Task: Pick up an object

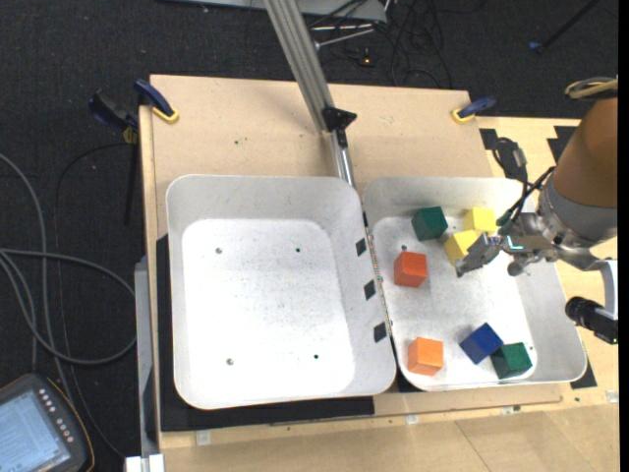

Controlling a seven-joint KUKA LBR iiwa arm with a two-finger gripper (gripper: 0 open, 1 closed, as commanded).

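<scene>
Yellow cube [459, 246], matte, beside gripper [476, 257], grip unclear, speckled white bin [550, 303].

The wide white left bin [263, 288] offers open floor all across. In the white right bin [550, 313], blocks crowd the far end: a green cube [428, 223], two yellow cubes [474, 232] and a red-orange cube [411, 268]. An orange cube [426, 355], a blue cube [481, 342] and a dark green cube [512, 359] line the near edge, leaving a bare strip between.

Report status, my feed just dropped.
Gripper low in right bin, beside yellow blocks; grasp unconfirmed. Green block crowds them.
</scene>
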